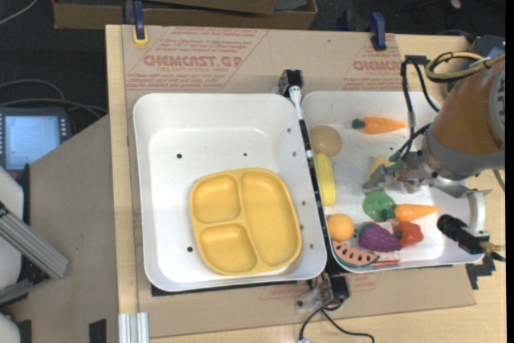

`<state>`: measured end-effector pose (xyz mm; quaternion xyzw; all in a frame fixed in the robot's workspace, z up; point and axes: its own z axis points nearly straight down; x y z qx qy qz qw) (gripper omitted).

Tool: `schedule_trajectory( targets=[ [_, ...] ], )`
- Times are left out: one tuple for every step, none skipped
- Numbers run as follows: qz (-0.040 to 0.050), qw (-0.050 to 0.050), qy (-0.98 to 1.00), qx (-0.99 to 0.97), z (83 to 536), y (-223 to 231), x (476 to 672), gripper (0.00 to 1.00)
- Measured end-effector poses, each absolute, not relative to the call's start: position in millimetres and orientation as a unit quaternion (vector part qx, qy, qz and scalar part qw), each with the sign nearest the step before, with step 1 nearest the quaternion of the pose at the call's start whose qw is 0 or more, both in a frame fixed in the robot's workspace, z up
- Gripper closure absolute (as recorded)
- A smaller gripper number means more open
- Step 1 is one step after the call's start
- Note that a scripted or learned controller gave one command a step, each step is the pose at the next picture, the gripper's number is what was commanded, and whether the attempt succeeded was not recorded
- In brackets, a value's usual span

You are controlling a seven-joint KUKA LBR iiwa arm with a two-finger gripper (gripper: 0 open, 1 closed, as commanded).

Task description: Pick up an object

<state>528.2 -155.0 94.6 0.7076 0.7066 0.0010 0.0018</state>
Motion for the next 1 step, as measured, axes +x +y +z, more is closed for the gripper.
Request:
schedule_trajectory(
  targets=[
    [-0.0005, -0.003, 0.708, 0.706, 83.7, -120.4, 517.2, 0.0]
  ],
)
